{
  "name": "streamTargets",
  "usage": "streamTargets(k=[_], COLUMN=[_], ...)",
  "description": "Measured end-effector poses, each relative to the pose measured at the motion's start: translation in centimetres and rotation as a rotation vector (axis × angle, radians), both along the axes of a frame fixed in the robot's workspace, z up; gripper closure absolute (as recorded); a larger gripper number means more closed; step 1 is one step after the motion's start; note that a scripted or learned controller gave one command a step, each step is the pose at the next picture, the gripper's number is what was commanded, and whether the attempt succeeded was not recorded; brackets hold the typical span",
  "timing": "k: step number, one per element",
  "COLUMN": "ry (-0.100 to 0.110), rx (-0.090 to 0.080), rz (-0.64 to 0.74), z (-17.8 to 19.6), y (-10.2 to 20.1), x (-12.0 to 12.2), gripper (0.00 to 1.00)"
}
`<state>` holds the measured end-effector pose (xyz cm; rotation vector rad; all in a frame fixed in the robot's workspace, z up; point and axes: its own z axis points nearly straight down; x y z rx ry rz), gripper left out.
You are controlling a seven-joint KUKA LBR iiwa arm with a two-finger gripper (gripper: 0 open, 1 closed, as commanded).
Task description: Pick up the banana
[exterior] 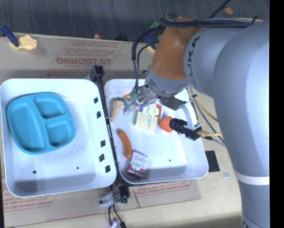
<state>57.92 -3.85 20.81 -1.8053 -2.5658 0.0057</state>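
In the right shallow white plastic bin (191,167), toward nine o'clock, the pale yellow banana (116,109) lies by the divider wall. The metal two-finger gripper (132,102) hangs just beside it at three o'clock; whether it is open or closed, I cannot tell. Risk: descending off-centre, it may nudge the banana against the wall or catch the patterned carton (146,118) instead.

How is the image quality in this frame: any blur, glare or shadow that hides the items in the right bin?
Camera view: lighting is even, with no strong glare on the white right bin. The big grey arm covers the bin's upper right part. The gripper looks soft and low in detail. The pale yellowish item by the divider is too blurred to identify; the orange sausage-shaped toy reads clearly.
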Motion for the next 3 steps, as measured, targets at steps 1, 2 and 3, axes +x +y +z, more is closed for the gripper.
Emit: streamTargets(k=[1, 2, 3], ry=[-0.005, -0.005, -0.006], rx=[0.001, 0.002, -0.001], rz=[0.204, 0.238, 0.07], z=[-1.4, -1.6, -1.2], y=[0.6, 6.1, 1.2], x=[5.5, 7.4, 7.7], gripper=[1.0, 1.0, 1.0])
